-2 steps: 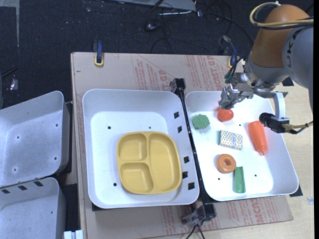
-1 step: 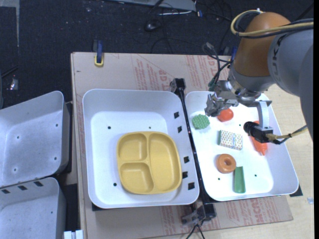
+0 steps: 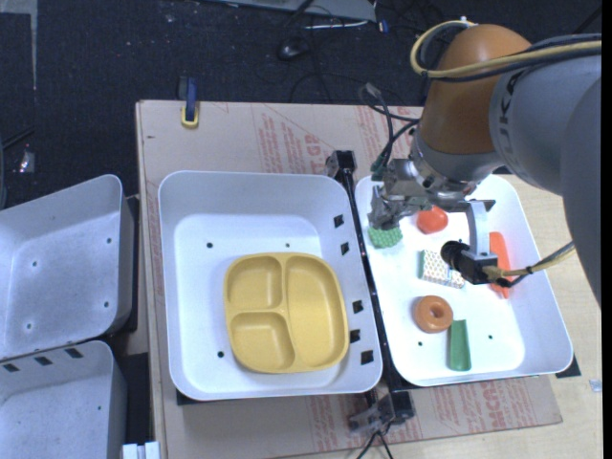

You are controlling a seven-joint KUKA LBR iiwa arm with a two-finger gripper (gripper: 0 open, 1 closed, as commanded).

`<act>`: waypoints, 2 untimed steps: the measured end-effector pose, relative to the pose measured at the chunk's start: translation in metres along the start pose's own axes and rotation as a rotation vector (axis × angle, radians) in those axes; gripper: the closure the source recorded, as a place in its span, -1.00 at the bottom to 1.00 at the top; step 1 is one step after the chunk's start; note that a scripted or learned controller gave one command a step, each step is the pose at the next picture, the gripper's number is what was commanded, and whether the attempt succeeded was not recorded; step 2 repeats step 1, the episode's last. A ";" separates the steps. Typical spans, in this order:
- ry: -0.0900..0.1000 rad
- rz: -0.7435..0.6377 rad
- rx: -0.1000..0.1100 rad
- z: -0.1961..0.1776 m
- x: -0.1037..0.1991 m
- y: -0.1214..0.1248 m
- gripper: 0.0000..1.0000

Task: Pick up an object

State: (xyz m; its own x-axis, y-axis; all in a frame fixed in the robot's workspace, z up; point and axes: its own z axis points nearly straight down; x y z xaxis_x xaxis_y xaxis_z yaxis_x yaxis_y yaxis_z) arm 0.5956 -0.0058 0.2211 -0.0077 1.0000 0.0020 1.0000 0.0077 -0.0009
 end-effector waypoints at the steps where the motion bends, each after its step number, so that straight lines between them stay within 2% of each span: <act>1: -0.001 0.000 0.002 0.006 0.059 -0.011 1.00; 2: -0.001 0.000 0.002 0.006 0.059 -0.011 1.00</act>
